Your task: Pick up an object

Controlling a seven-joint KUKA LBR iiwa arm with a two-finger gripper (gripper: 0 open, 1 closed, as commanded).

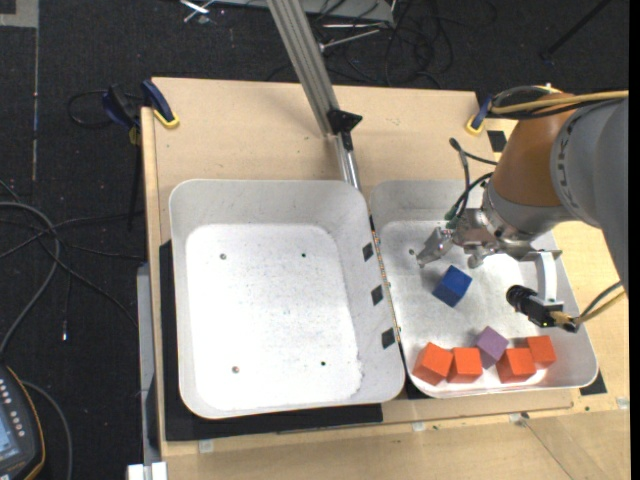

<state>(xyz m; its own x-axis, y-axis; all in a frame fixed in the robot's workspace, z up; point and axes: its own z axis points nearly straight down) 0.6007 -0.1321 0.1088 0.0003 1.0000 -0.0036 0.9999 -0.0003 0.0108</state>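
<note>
You see the gripper [452, 251] low in the right bin [400, 236], its fingers spread apart and holding nothing. The blue cube [452, 286] lies just below the fingertips. Orange blocks [450, 364] and a purple block [491, 344] stay along the near wall.

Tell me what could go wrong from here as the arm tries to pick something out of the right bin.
The claw sits just above the blue cube, which lies turned at an angle, so a descent might nudge it aside instead of gripping it. The orange cubes and the purple cube are packed against the right bin wall, leaving little room around them.
</note>
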